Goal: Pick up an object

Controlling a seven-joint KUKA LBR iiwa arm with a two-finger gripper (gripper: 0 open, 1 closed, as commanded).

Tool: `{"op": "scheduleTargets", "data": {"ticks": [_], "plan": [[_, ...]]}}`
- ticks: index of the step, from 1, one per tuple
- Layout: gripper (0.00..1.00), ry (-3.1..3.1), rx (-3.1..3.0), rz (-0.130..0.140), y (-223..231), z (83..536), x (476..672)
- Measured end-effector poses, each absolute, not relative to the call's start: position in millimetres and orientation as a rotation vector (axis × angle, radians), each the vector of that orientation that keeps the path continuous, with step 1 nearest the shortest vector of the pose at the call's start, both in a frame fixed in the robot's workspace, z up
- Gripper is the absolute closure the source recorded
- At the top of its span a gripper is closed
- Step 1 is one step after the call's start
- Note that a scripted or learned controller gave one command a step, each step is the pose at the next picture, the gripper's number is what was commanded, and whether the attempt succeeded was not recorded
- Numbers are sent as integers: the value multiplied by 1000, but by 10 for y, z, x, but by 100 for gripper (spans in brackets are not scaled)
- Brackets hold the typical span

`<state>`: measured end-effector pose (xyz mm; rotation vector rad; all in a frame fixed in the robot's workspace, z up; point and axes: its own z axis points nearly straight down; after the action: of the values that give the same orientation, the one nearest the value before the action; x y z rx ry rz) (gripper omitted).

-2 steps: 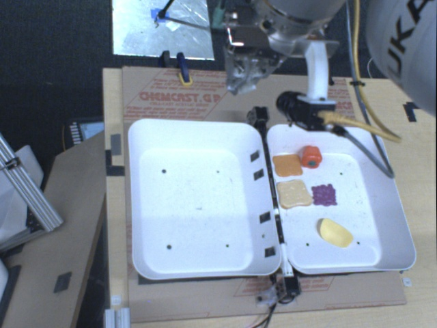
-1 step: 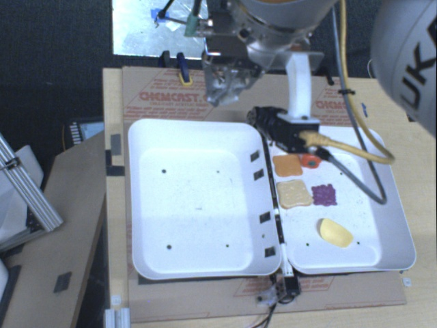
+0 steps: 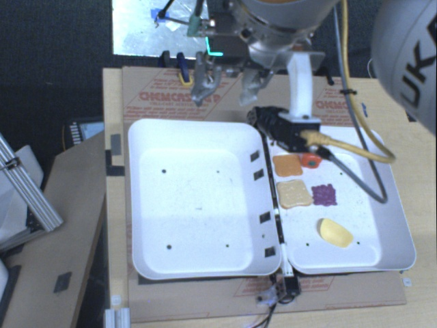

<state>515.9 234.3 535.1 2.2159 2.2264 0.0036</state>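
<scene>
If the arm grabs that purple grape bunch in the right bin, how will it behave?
The purple grape bunch looks small and knobbly, so it is probably light but may slip between flat fingers. It lies low on the right bin floor, likely hard to get under. The bread slice sits close beside it and might get nudged.

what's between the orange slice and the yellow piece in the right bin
The tan bread-like slice lies between the orange slice and the yellow piece, seen in the camera view.

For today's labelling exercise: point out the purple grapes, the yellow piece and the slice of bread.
purple grapes [image 3: 324, 195], camera view, middle of the bunch.
yellow piece [image 3: 335, 232], camera view, its centre.
slice of bread [image 3: 295, 194], camera view, middle of its face.
</scene>
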Motion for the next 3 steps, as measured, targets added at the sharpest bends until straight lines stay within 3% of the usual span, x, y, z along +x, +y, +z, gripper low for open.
{"op": "scheduleTargets", "data": {"ticks": [1,2,3], "plan": [[100,2231,2210,9,2345,5468,5162],[0,2233,2209,7,2346,5461,5161],[100,2237,2204,11,2350,5576,5163]]}}
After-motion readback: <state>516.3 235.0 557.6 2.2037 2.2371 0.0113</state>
